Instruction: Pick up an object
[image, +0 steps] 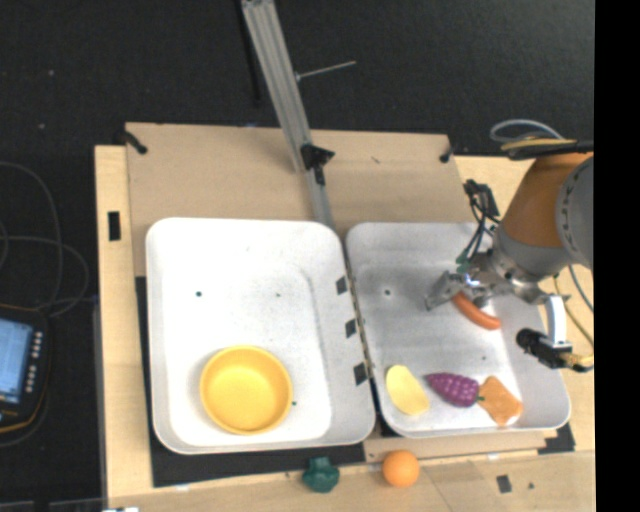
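My gripper (458, 291) is low over the middle of the right bin (400, 260), at the end of the grey arm with the orange band. A red-orange carrot-like piece (480, 314) lies right against the gripper's lower right side; whether it is gripped cannot be made out. Along the right bin's front lie a pale yellow piece (406, 390), a purple grape bunch (452, 388) and an orange chunk (500, 400). A yellow bowl (245, 388) sits in the front of the left bin (240, 270).
An orange ball (400, 468) and a small green object (320, 475) rest on the bench in front of the bins. A slanted metal pole (288, 105) rises behind the gap between the bins. Cables hang by the arm on the right.
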